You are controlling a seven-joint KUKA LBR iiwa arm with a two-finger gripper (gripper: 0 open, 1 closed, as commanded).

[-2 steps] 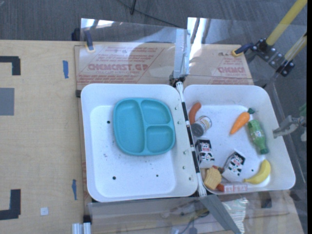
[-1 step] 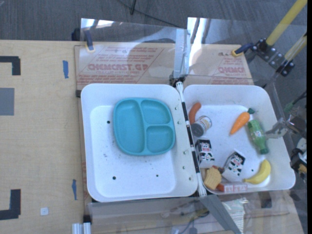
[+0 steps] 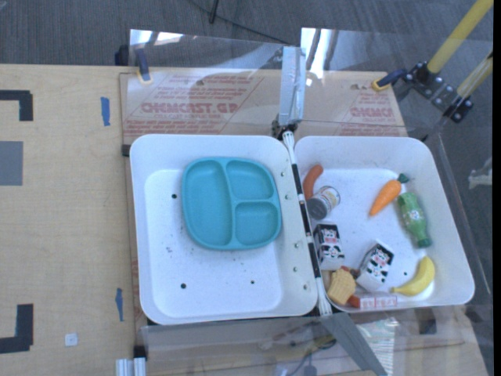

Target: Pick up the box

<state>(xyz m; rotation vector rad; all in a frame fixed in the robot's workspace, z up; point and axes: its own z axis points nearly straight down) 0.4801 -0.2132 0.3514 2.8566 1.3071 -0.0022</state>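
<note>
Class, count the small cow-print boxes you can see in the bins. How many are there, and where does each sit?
2, both in the right bin: one box near its left wall, the other box right of it, beside the banana. None looks hidden.

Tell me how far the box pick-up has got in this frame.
Nothing looks done yet. Two small white cow-print boxes lie in the right white bin, among the toy food, neither lifted. Nothing is in hand. The whole approach, grasp and lift remain.

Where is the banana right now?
The banana lies in the right bin's near right corner, beside a cow-print box and below the green bottle.
</note>
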